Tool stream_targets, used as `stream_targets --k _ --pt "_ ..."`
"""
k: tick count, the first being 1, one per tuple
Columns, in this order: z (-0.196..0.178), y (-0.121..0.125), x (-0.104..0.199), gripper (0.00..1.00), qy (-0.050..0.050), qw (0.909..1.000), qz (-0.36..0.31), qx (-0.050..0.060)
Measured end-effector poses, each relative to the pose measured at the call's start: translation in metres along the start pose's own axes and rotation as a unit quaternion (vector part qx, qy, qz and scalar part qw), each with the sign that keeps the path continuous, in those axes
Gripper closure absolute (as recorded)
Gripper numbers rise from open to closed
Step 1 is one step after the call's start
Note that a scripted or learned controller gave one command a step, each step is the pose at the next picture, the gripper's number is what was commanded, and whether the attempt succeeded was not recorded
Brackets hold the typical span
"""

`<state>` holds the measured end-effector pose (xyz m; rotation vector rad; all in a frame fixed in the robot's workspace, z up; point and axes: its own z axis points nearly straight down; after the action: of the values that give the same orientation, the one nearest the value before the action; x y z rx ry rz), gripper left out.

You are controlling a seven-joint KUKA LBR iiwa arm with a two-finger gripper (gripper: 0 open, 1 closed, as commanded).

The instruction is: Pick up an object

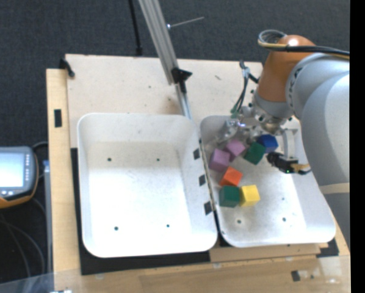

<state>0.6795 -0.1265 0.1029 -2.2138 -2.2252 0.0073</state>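
claw point(242, 130) over matte cubes point(234, 171), smooth white bin point(292, 224); grip unclear.

Two white bins — the left bin point(140, 182) and the right bin point(286, 218) — sit on a pale tan surface point(121, 81). Blocks in the right bin: two purple cubes point(221, 159) point(235, 148), an orange cube point(232, 176), a yellow cube point(250, 194), a dark green cube point(230, 196), a second green cube point(254, 153) and a blue block point(267, 142). The arm point(317, 102) is grey with an orange band point(274, 78) above the wrist — the floor point(60, 17) is dark grey.
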Motion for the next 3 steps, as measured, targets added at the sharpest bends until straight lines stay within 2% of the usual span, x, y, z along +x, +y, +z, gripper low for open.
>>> stream_targets --k 2,3 --pt "0.005 -0.042 0.038 0.0 -0.001 1.0 0.002 -0.003" --pt "0.005 -0.079 0.038 0.0 0.0 1.0 0.003 -0.004"
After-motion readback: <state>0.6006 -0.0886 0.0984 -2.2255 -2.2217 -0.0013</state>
